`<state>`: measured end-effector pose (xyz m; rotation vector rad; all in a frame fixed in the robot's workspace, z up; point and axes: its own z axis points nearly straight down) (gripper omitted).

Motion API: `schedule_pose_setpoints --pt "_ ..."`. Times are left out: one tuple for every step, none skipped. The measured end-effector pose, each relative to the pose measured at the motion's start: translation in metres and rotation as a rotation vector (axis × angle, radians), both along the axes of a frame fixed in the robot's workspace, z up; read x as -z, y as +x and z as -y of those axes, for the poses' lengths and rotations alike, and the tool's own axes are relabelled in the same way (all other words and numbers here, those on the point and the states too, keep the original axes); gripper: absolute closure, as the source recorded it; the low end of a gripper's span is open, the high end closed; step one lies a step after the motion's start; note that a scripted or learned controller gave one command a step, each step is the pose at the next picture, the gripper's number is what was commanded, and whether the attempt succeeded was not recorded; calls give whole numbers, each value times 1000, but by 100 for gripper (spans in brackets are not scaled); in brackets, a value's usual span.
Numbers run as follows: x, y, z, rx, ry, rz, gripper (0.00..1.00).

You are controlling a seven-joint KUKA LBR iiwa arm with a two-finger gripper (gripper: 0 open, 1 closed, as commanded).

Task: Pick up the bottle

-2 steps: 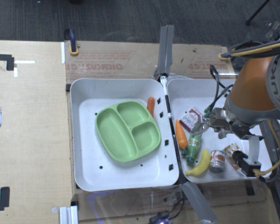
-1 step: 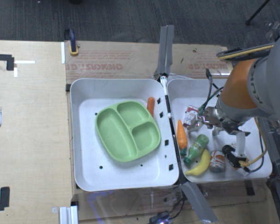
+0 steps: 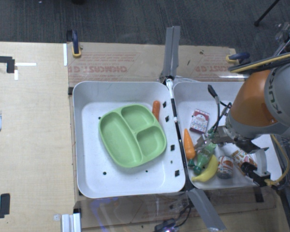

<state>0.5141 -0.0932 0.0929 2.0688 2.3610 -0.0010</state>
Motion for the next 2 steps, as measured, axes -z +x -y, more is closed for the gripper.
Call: schedule_pose_setpoints --pt "-9 0 0 2 1 -1 100" --pt "-156 2 -47 9 1 -1 100"
